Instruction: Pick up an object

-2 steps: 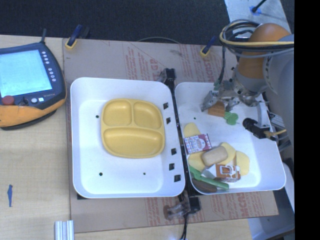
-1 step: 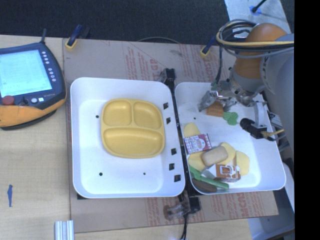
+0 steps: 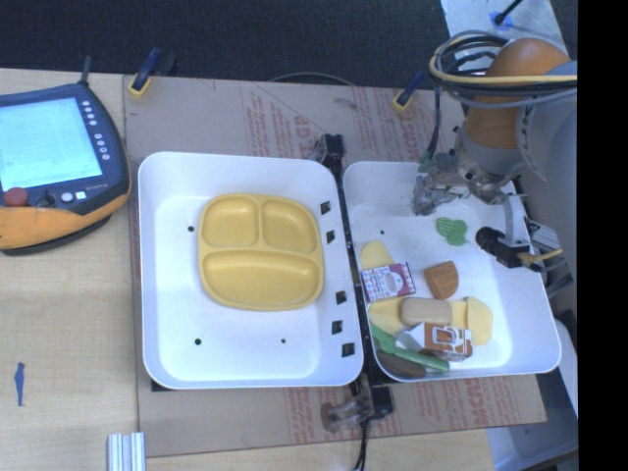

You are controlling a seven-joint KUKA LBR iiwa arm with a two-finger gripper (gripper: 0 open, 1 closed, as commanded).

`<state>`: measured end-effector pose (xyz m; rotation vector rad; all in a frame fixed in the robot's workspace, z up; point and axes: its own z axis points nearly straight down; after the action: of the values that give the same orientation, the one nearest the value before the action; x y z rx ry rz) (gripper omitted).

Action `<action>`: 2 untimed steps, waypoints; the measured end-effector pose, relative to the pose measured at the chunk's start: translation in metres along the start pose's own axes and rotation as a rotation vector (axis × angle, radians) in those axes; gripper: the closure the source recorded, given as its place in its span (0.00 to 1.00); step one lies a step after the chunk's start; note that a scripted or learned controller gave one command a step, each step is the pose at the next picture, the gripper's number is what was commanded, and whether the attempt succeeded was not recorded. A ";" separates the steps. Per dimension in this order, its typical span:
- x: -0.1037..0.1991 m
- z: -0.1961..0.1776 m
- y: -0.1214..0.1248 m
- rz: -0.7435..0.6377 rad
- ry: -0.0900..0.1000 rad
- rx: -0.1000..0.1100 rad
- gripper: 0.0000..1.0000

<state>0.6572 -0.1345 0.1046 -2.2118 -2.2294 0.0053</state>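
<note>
My gripper [image 3: 428, 200] hangs over the far end of the right bin [image 3: 388, 186], below the grey wrist and its orange band. Nothing shows between its fingertips. A small green piece [image 3: 452, 230] lies just to the right and nearer of the gripper. Further toward the front of that bin sit several toy foods: a pink carton [image 3: 388, 282], a brown wedge [image 3: 443, 279], a tan bread roll [image 3: 426, 311], yellow pieces [image 3: 477, 316], an orange-and-white carton [image 3: 447, 340] and a green pod [image 3: 404, 346].
The left bin [image 3: 167, 263] holds a yellow divided plate [image 3: 261, 252]. A teach pendant [image 3: 54, 160] lies on the bench at the far left. Black clips [image 3: 341, 297] line the seam between the bins. A black and yellow part [image 3: 505, 247] sticks out over the right bin's right side.
</note>
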 end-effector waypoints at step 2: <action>-0.050 -0.040 -0.043 0.005 0.001 0.000 0.00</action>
<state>0.6149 -0.1849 0.1449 -2.2166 -2.2233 0.0044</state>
